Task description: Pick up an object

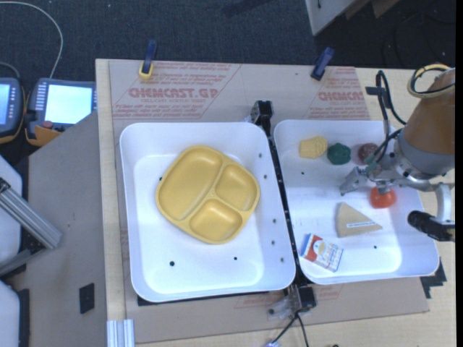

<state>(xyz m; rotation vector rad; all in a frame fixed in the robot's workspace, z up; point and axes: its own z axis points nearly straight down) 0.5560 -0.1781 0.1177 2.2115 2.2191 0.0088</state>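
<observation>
Orange object [383,197] right bin [318,262], beneath tool [376,178]; tool state cannot tell.

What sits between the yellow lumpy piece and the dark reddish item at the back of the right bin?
In the camera view, a dark green round piece lies between the yellow piece and the reddish item, in one row.

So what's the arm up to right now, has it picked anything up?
Gripper low in right bin, over the red-orange piece. Grasp not confirmed. Wedge, green piece and yellow piece lie close by.
</observation>
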